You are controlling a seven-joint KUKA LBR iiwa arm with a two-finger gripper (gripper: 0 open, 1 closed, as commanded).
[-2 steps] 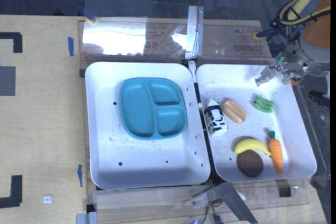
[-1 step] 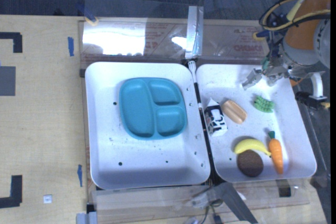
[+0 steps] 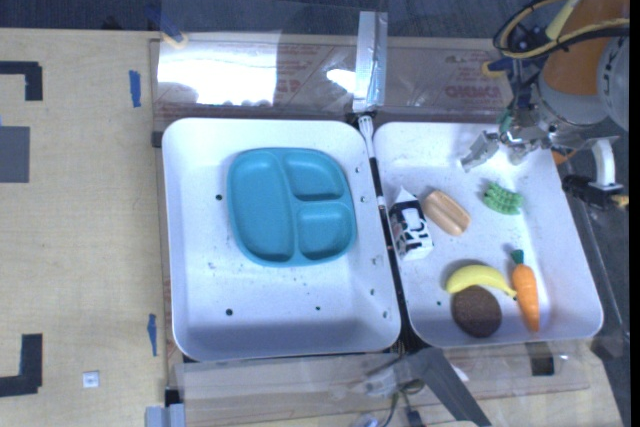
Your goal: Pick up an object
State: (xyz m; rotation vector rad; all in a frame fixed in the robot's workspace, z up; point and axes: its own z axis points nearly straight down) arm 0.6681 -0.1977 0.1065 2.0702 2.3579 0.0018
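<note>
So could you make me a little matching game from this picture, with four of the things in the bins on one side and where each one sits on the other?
Things:
1. blue divided plate
2. banana
3. carrot
4. green toy

Places:
A. far part of the right bin, nearest the arm's gripper
B. along the right bin's right side, beside the banana's tip
C. middle of the left bin
D. right bin, just above the brown round toy

Pairs: 1-C, 2-D, 3-B, 4-A
</note>
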